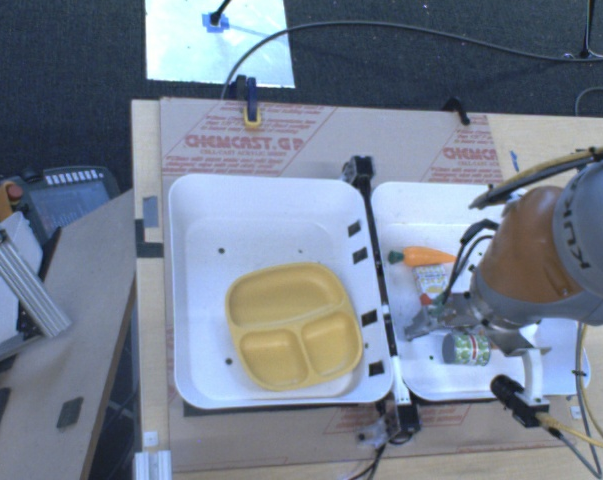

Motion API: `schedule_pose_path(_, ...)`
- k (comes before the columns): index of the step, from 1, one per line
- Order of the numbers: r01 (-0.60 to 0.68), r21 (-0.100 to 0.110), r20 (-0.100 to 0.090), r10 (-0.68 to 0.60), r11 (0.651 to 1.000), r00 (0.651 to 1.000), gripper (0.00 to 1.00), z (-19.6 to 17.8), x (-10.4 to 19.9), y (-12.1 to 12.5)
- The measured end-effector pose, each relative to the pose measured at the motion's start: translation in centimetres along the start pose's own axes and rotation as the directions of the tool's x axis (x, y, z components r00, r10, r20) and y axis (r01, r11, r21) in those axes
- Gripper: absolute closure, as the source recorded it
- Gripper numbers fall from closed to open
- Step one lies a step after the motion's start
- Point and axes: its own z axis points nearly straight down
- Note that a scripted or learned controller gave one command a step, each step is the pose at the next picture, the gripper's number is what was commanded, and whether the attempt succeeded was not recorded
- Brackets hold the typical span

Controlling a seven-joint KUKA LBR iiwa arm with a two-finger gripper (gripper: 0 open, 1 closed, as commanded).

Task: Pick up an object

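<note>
A grey KUKA arm with an orange band is reaching in from the right over the right-hand white bin, its gripper hanging low above the bin floor near the divider between the two bins. The gripper's metal fingers are showing as a dark, blurred cluster just left of the wrist; how far apart they are standing cannot be told at this size, and nothing is visibly sitting between them.

Three candidate objects are lying in the right bin. A toy carrot, orange with a green tip, is resting toward the upper middle of the bin, apart from the gripper. A small packet with printed markings is lying just below the carrot, close beside the gripper. A small can with a green and red label is lying on its side just beside the gripper's lower right, partly under the wrist.

The left-hand bin is holding a yellow compartment tray, well apart from the arm.

Judging from this, the pick is looking not yet done: every object is resting on the bin floor, and closing on one and lifting it are what is left.
</note>
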Motion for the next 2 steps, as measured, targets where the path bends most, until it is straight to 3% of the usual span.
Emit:
schedule_pose_path(1,0.001,-0.004,0.0,-0.001,1.0,1.0,1.0,-1.3,0.0,0.1)
schedule_pose_path(2,0.002,-0.009,0.003,-0.002,1.0,1.0,1.0,-7.5,-0.5,0.1)
